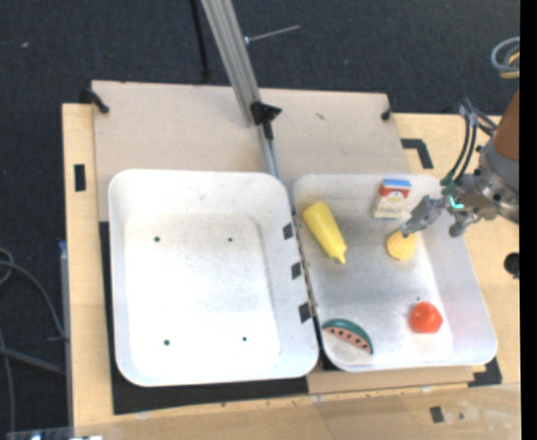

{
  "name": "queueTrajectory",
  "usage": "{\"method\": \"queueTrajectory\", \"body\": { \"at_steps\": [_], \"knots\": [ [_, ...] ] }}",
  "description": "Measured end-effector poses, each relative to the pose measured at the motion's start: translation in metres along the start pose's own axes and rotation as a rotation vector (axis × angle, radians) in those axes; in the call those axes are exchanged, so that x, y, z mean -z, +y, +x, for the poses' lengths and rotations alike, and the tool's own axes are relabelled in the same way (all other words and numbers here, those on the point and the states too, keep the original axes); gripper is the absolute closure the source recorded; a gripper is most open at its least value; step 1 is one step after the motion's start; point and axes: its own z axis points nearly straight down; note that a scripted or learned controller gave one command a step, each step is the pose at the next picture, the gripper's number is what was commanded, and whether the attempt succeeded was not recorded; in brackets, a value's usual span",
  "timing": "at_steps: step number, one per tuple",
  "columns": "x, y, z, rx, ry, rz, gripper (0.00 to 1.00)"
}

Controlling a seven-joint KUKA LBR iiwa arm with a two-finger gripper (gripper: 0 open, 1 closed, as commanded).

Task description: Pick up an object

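Fingers of the gripper (438, 216) are standing apart, gripping nothing, hovering over the right bin (461, 282); the small yellow ball (400, 246) is lying just below-left of the nearer fingertip.

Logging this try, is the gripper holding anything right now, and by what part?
Cannot be told. The gripper sits just above the small yellow object, but nothing visibly sits between its fingers.

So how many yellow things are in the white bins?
2. A yellow plastic mustard bottle lies near the left wall of the right-hand white bin. A small round yellow fruit-like toy sits further right, just under the gripper. None looks hidden.
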Motion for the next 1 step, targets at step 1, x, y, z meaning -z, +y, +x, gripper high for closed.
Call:
{"method": "queueTrajectory", "body": {
  "at_steps": [1],
  "knots": [
    [0.0027, 0.001, 0.0002, 0.001, -0.001, -0.005, 0.0]
  ]
}}
